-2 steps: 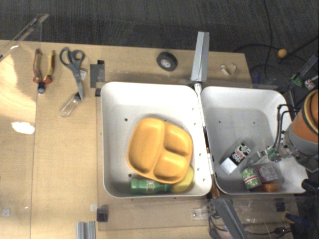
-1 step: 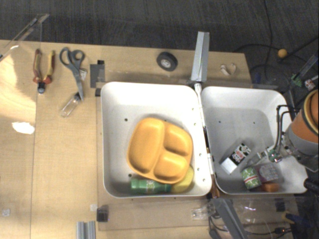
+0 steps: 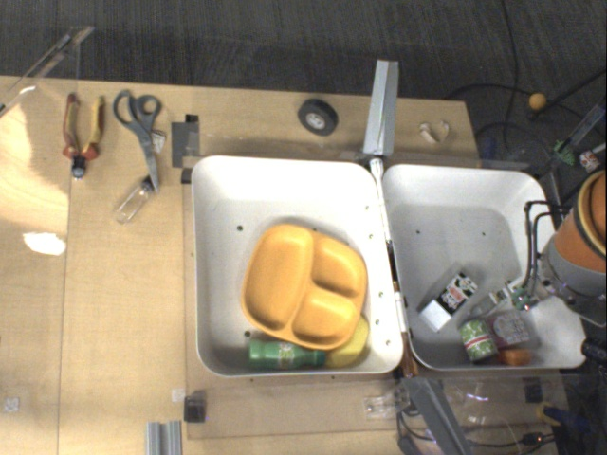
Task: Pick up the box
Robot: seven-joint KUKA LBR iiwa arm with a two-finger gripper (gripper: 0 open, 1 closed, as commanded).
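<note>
The box [image 3: 452,299] is small, black and white with a red mark, and lies tilted in the lower middle of the right bin [image 3: 446,207]. My gripper [image 3: 513,297] reaches in from the right edge, low over the bin floor, a short way to the right of the box and apart from it. Above the gripper rises the arm's grey wrist with its orange band [image 3: 586,224].
Below the gripper lie a green can [image 3: 477,340], a greyish packet [image 3: 512,328] and a small orange item [image 3: 517,355]. The left bin [image 3: 228,197] holds a yellow divided tray [image 3: 305,285], a green bottle [image 3: 280,353] and a yellow fruit [image 3: 354,345]. Scissors, pliers and a tape roll lie on the bench.
</note>
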